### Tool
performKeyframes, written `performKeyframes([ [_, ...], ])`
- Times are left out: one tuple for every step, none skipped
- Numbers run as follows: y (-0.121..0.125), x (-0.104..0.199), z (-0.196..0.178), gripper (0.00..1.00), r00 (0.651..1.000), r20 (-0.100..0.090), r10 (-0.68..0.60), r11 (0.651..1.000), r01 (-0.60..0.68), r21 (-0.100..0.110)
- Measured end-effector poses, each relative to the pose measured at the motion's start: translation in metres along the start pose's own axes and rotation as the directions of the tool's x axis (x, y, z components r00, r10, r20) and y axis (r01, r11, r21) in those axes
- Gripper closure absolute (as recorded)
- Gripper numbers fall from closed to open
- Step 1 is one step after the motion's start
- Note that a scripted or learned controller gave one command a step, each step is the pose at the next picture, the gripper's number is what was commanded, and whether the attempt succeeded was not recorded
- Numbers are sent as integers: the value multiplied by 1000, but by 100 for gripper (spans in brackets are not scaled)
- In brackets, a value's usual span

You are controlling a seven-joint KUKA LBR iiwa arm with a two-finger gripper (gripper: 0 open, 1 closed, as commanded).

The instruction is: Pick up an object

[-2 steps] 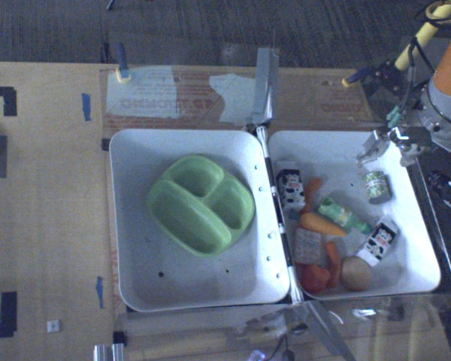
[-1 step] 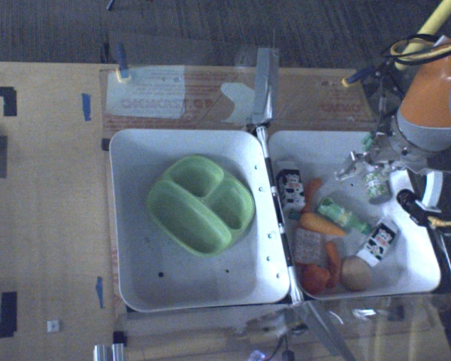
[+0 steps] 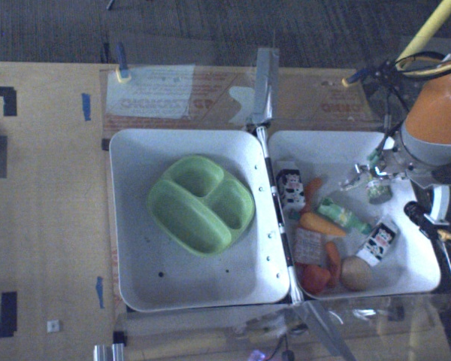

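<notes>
Hovering: end effector [image 3: 370, 177] | grip unclear | green bottle [image 3: 344, 216] just below-left, apparently apart

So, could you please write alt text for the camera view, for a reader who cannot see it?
A grey arm with an orange band holds its gripper over the right bin, above small items including a carrot and two cow-print cartons. The left bin holds a green divided plate.

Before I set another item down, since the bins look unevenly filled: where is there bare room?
The left bin has bare floor all around the green divided plate, widest along its front edge and left side. The right bin is crowded along its left and front, where the carrot, milk cartons and potato cluster; its back-left corner near the divider stays bare.
</notes>
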State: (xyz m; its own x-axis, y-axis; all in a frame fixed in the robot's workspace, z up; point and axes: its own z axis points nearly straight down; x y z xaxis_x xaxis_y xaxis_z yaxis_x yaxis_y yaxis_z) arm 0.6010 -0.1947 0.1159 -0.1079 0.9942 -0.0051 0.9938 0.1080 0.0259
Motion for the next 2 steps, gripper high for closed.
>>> performKeyframes([
  [26, -21, 25, 0, 999, -11, -33, 999, 33, 11],
  [62, -25, 31, 0, 968, -37, -248, 968, 249, 41],
])
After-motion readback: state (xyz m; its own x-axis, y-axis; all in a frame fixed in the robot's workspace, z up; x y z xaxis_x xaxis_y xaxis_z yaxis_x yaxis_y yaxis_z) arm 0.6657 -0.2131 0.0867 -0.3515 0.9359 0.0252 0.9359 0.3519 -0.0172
